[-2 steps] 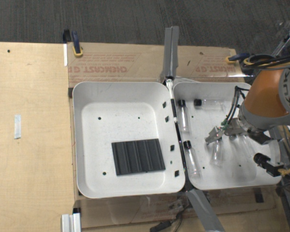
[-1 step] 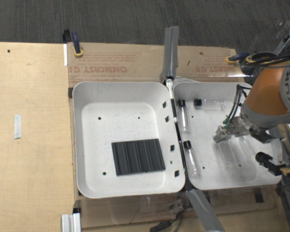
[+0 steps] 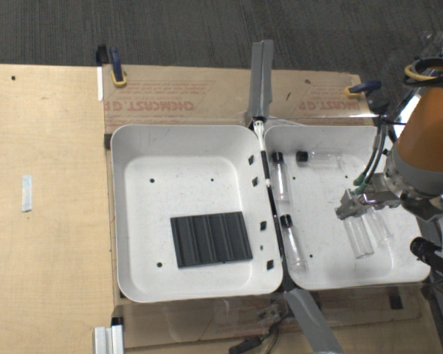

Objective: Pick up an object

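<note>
Right bin [image 3: 332, 271] bottom-right: clear tube [image 3: 359, 236] lying loose under claw [image 3: 352, 206]; claw state unclear, cannot tell. Nothing lifted yet.

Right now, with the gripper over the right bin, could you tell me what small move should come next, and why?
Probably a short descent. The gripper hovers in the right bin, above a clear plastic piece lying on the floor. Nothing shows held, so lowering straight onto that piece looks the nearest chance.
</note>
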Robot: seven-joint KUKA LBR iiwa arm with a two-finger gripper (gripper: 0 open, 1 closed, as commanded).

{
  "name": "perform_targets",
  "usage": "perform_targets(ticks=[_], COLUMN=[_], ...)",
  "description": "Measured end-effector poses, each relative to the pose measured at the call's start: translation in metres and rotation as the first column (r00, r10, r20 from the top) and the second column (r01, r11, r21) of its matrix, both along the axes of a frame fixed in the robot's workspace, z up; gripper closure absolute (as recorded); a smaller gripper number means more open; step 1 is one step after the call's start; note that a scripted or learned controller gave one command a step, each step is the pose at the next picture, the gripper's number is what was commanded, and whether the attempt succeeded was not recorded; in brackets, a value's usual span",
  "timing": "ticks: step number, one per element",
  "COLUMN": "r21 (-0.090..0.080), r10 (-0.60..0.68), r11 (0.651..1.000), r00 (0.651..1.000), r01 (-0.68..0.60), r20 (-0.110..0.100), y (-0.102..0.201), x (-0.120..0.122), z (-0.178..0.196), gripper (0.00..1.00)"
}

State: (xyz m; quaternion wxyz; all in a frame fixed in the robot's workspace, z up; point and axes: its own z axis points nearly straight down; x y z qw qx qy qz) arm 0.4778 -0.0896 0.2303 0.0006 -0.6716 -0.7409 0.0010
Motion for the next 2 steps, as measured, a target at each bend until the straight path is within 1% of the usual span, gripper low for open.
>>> perform_targets(ticks=[1,2], r21=[0.000,0.000], r10=[0.002,0.000], r11=[1.000,1.000], r00=[1.000,1.000], r01=[-0.002,0.000], r20=[-0.002,-0.003], y=[-0.0101,-0.0111], x=[0.0359,0.0359], z=[-0.0674,-0.0593], gripper=[1.00,1.00])
